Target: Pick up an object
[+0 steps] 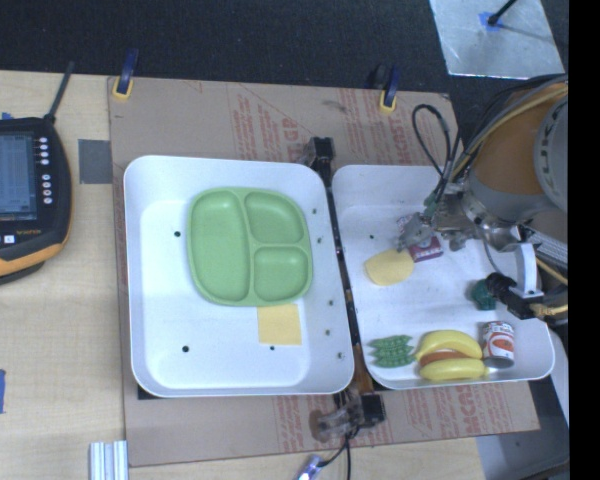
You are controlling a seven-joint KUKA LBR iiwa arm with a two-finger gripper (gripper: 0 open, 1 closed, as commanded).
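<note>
Bananas (450, 355) lying at the near edge of the right bin (380, 183) beside green peas (391, 349) and a small can (498, 342), our gripper (420, 240) hovering low over a pale yellow piece (388, 267), we cannot tell its grip, green divided plate (249, 245) sitting in the left bin (150, 298).

I work in a robotics lab. My two shallow white plastic bins (140, 268) sit on a clamped brown cardboard sheet (230, 118), beside an orange-and-grey teach pendant with a screen (15, 198).
</note>
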